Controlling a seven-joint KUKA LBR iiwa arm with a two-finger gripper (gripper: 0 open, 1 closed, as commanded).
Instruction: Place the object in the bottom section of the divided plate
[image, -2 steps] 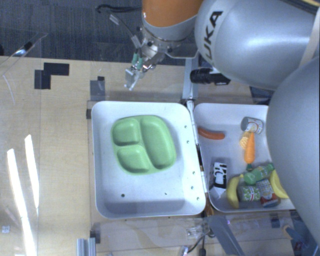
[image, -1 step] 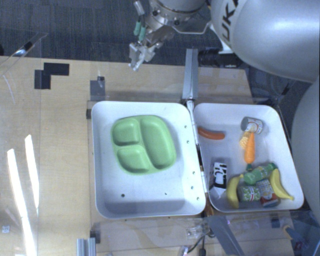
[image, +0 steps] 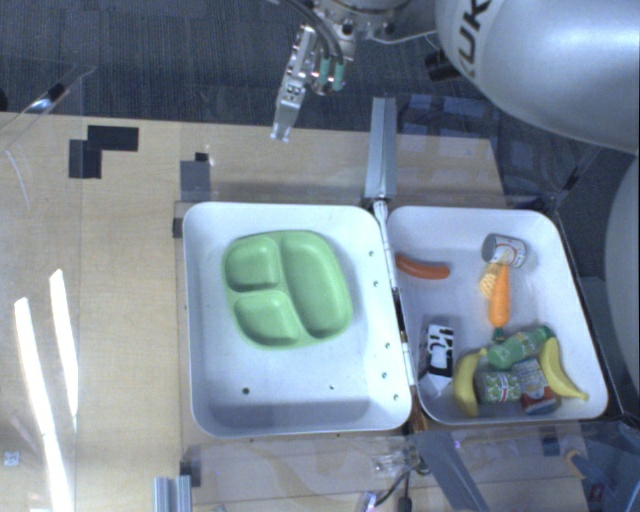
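One green divided plate (image: 288, 288) in left bin (image: 215, 390). Right bin (image: 560, 250): two bananas (image: 465, 382), one carrot (image: 498, 296), one sausage (image: 423, 267). Claw (image: 290, 95) at 12 o'clock, grip state unclear.

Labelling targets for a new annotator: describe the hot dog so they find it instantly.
Look in the right white bin. Near its upper left, alone on bare floor, lies the reddish-orange sausage-shaped hot dog, horizontal. Unlike the upright orange carrot to its right, it is smooth, darker and leafless.

Robot lab test bench.
Two white bins (image: 215, 405) on a wooden bench (image: 90, 300), below the gripper (image: 287, 120); grey robot arm (image: 540, 50) to its right, metal fixtures, toy food.
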